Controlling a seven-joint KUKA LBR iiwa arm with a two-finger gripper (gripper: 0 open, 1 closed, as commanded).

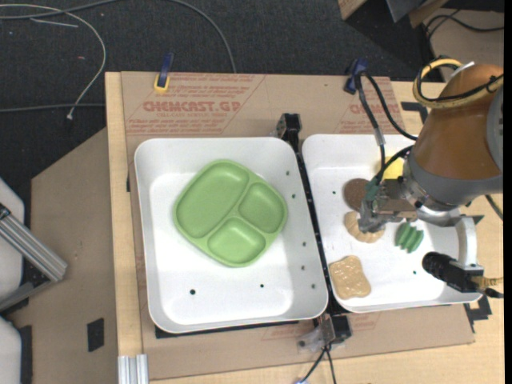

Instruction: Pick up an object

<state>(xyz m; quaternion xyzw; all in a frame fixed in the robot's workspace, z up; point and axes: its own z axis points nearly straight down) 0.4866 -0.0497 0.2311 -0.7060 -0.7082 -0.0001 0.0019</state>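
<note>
Pincer (370, 221) low in right bin (336, 154), finger state cannot be determined, tan disc (365, 229) directly beneath, green piece (409, 237) just right, tan cracker (350, 277) below, green plate (230, 212) far left.

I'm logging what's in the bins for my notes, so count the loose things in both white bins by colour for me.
Green: 2, the divided plate in the left bin and the small ridged piece in the right bin.
Tan or brown: 3, the cracker-like piece, the round piece and the round piece under the pincer.
Total: 5.
</note>
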